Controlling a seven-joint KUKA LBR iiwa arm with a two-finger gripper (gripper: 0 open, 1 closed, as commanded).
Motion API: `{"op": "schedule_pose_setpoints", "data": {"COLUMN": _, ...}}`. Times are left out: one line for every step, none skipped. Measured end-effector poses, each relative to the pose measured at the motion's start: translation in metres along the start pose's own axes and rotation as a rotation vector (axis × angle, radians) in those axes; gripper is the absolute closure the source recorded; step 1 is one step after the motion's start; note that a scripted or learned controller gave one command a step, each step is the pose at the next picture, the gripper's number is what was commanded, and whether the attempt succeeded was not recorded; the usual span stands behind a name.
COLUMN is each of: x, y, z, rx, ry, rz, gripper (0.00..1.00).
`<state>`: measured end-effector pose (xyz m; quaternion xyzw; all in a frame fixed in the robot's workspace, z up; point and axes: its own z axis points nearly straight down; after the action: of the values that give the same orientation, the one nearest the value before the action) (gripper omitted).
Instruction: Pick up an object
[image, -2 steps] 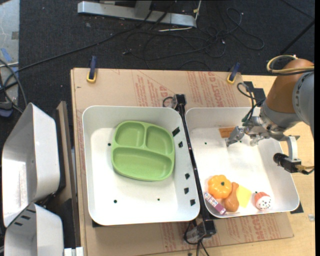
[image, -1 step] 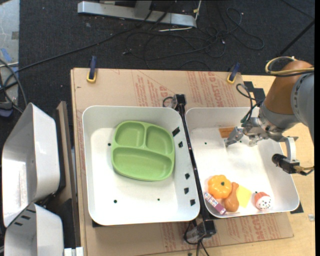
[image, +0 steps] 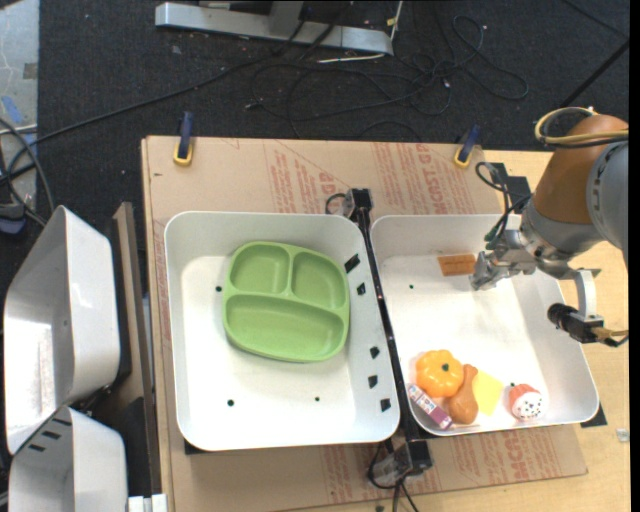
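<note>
The toys huddle in the right bin's (image: 560, 310) near corner, led by an orange pumpkin (image: 439, 372), while the gripper (image: 490, 272) hovers beside an orange block (image: 456, 264), apparently still approaching, so next it must descend.

This is a robotics lab or test cell, not a home. The worktop (image: 260, 160) is a raw board covered in printed cardboard, held down at its far edge by two yellow clamps (image: 183, 140). Loose black cables (image: 330, 85) trail across dark carpet (image: 90, 70) behind it, beside a grey metal bracket (image: 270, 25). Two white bins (image: 190, 330) sit side by side, and an industrial grey arm (image: 585, 200) with an orange band reaches in from the right.
</note>
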<state>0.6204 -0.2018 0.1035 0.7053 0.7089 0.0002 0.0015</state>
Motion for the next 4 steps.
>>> {"op": "schedule_pose_setpoints", "data": {"x": 0.010, "y": 0.002, "z": -0.058, "rx": -0.004, "ry": 0.000, "rz": 0.001, "gripper": 1.00}}
{"op": "schedule_pose_setpoints", "data": {"x": 0.009, "y": 0.004, "z": -0.123, "rx": -0.005, "ry": -0.001, "rz": 0.001, "gripper": 1.00}}
{"op": "schedule_pose_setpoints", "data": {"x": 0.008, "y": 0.005, "z": -0.169, "rx": -0.005, "ry": -0.001, "rz": 0.001, "gripper": 1.00}}
{"op": "schedule_pose_setpoints", "data": {"x": 0.057, "y": -0.004, "z": -0.156, "rx": 0.004, "ry": 0.003, "rz": -0.001, "gripper": 1.00}}
